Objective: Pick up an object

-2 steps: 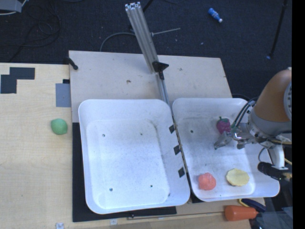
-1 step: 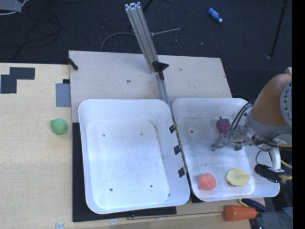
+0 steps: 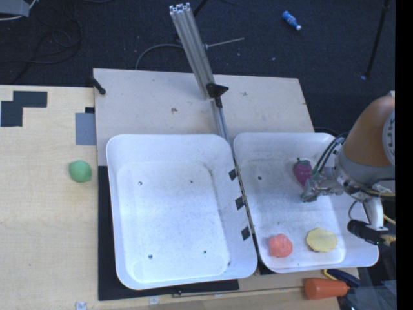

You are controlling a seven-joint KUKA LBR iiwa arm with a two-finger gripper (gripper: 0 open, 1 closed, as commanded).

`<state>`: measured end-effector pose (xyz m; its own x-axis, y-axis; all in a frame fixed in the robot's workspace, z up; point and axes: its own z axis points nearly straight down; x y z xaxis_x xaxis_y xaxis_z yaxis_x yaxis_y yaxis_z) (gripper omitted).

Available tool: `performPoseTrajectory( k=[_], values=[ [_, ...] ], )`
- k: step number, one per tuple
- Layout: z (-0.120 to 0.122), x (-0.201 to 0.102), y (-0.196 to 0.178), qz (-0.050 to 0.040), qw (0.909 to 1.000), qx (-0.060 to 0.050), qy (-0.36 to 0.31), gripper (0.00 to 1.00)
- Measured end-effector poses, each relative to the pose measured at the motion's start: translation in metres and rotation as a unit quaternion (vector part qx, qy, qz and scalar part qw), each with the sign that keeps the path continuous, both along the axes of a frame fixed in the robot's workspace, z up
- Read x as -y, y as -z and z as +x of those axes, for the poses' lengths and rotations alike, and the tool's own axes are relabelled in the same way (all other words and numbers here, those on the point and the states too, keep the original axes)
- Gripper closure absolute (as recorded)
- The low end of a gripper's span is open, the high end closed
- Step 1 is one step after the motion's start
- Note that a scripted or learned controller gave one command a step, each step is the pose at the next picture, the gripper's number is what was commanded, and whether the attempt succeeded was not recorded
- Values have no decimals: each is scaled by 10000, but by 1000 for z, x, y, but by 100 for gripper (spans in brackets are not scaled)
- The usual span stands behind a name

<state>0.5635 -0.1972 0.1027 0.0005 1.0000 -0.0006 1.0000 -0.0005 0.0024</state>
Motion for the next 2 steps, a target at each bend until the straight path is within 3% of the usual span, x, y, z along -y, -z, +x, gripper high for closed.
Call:
performPoseTrajectory(
  k=[2],
  values=[
    [-6,-3,-109,-1,10000,5,-2,100]
  ],
)
